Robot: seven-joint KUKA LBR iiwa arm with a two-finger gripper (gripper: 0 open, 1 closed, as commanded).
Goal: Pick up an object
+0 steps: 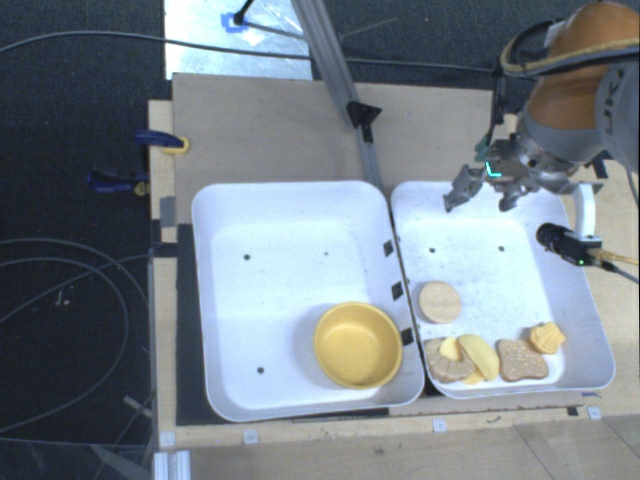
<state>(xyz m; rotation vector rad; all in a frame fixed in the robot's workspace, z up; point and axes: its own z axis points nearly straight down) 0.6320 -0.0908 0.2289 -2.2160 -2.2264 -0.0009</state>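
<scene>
The end effector (487, 190) hangs spread wide, holding nothing, over the far end of the right shallow white bin (560, 268), well apart from the round tan wooden disc (439, 302).

The arm (585, 68) comes in from the upper right, its bulky grey body capped by an orange band, and bends down toward the far edge of the right bin (600, 368). Below the band the wrist narrows into a grey head with a small teal light on it. The gripper (487, 194) hangs from that head over the bin's far left corner, above the bin floor, tilted so its tips point down and to the left. Its two dark fingers (458, 194) are spread apart with bare white bin floor showing between them.
</scene>
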